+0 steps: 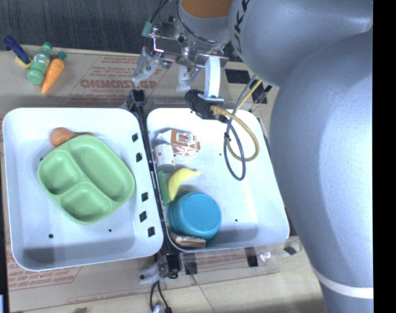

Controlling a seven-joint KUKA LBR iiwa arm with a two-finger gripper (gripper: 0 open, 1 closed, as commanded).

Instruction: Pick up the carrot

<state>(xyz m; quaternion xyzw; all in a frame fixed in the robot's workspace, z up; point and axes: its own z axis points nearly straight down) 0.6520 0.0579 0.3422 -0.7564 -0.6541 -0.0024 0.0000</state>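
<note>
While the smooth grey arm [315, 109] fills the right side, its gripper [165, 70] hangs over the cardboard just behind the seam between the two glossy white bins, metal fingers [144, 67] apart with nothing between them. The carrot [52, 74], a small orange cone with a green top, lies on the cardboard behind the left bin [15, 175], well to the left of the fingers. Its long axis runs at a slant, green end up-right, tip down-left. A green bottle [38, 67] lies just beside it.
</note>
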